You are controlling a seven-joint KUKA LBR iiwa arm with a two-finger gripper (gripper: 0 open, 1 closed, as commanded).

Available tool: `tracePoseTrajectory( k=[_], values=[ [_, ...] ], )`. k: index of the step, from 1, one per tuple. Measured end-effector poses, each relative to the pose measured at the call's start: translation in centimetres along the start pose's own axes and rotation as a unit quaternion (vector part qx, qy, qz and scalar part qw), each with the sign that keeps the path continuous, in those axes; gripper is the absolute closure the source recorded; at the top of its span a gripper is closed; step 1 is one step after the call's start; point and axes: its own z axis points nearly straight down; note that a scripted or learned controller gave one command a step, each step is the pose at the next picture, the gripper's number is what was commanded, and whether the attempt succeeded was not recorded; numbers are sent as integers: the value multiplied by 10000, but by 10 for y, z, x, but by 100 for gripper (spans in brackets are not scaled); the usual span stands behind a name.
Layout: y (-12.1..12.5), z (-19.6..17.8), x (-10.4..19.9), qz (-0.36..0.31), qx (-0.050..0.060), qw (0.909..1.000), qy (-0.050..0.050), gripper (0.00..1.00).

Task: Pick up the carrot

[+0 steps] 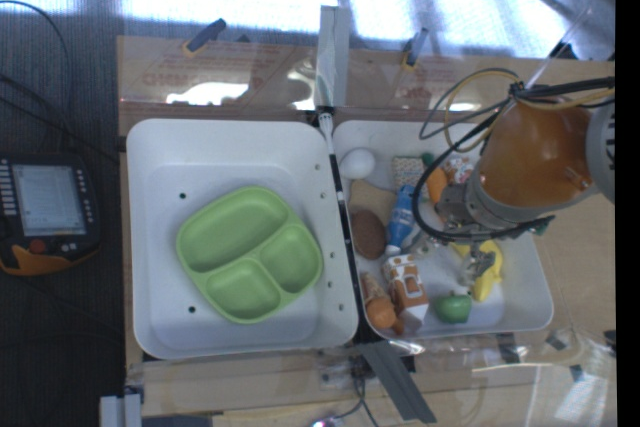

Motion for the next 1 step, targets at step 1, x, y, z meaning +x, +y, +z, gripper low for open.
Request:
tracePoseTrajectory(
  k=[1],
  values=[
    [-80, 2, -22, -452, -10, 9990, -39, 0]
  ],
)
